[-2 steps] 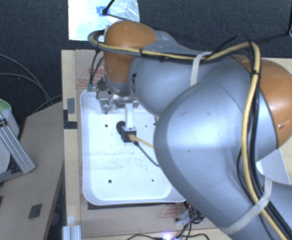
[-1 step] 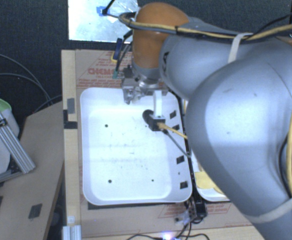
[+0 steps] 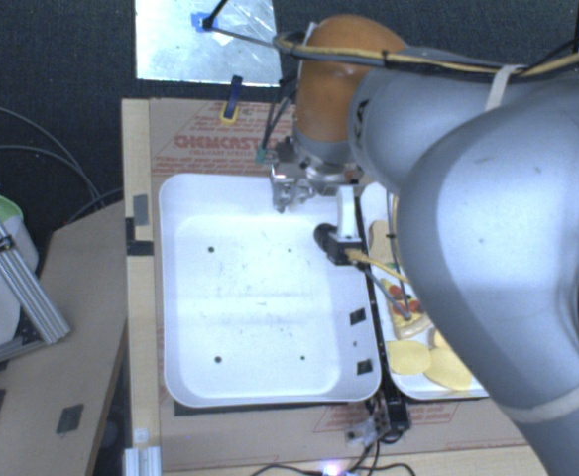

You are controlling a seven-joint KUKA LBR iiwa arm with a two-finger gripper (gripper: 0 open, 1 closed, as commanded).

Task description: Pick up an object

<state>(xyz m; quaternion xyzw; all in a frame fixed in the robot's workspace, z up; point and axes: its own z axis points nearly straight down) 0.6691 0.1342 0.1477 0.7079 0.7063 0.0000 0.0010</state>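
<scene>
My gripper [image 3: 283, 196] hangs over the far edge of the left white bin [image 3: 200, 365], near its back right corner. Nothing shows in its grasp from this angle. In the right bin [image 3: 438, 393], pale yellow flat pieces [image 3: 420, 359] lie near the front, and a small item with red and orange marks [image 3: 405, 303] lies just behind them. The grey arm covers most of the right bin.
The left bin's floor shows only a few dark specks. A cardboard sheet [image 3: 210, 142] lies under both bins. A shiny plate [image 3: 202, 26] sits behind the bench, with a blue and yellow clamp [image 3: 232, 100] in front of it. Aluminium rails [image 3: 12, 271] stand at the left.
</scene>
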